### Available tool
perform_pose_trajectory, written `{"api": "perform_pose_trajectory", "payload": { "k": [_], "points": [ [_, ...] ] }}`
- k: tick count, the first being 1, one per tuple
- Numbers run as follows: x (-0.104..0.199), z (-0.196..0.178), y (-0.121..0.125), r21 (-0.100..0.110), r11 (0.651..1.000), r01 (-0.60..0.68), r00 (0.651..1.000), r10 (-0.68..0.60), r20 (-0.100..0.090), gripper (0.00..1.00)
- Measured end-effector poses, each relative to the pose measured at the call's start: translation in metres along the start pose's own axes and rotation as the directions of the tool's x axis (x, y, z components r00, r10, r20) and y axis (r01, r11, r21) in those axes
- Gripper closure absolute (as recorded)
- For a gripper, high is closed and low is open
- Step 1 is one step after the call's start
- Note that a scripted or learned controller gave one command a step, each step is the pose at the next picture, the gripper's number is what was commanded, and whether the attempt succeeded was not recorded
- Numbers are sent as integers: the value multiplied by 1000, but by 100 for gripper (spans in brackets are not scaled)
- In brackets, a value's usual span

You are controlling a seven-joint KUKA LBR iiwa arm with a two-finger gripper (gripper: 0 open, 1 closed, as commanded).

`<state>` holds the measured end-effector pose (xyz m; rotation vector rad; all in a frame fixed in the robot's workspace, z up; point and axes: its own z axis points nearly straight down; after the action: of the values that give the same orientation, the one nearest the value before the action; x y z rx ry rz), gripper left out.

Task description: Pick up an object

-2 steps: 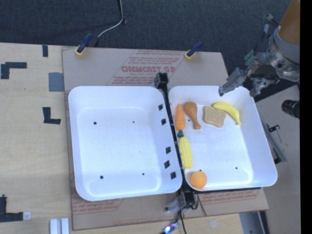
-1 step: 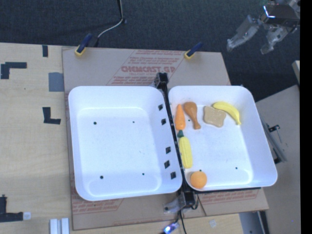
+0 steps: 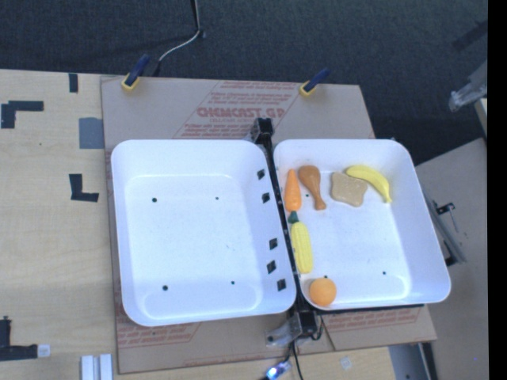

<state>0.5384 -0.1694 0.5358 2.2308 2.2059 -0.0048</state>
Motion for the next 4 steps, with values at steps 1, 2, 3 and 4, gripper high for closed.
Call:
{"api": "perform_pose_trajectory", "payload": {
  "k": [1,2,3,4],
  "points": [
    [7,-7,4,3,1000,12,1000,-12,-2,100],
    [84,1,-21,3,1000,19,1000,-19,-7,100],
    [176,1,-45,4,1000,22,1000,-22,-7,100],
    [248,76,-58,12,1000,20,1000,-20,-4,100]
  ]
}}
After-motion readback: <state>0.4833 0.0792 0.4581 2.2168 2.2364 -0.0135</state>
